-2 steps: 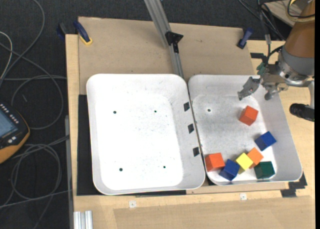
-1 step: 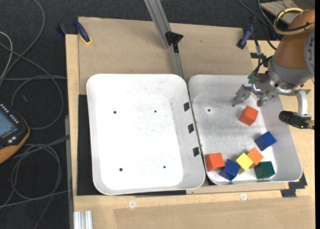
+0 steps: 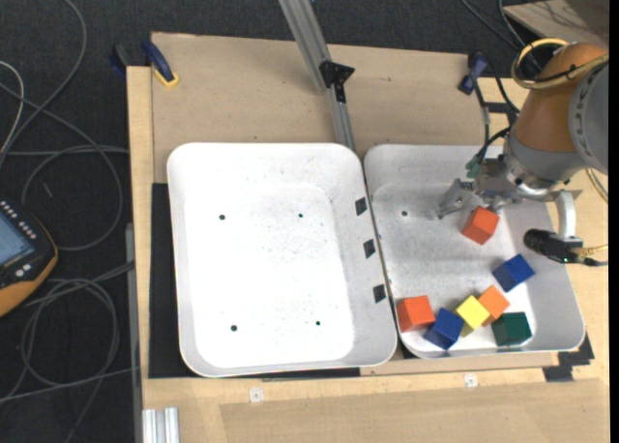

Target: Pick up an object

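Observation:
My gripper hangs over the upper middle of the right bin, with the grey and orange arm reaching in from the right. An orange-red block sits right at the gripper's lower tip; whether it is gripped or just lying on the bin floor under it is unclear. A blue block lies a little lower right. Along the bin's near edge sit an orange block, another blue block, a yellow block, a second orange block and a green block.
The left bin lies beside the right one, with black clips on the shared rim. A slanted metal pole runs down to the bins' far edge. A black part with a cable sticks out by the right rim.

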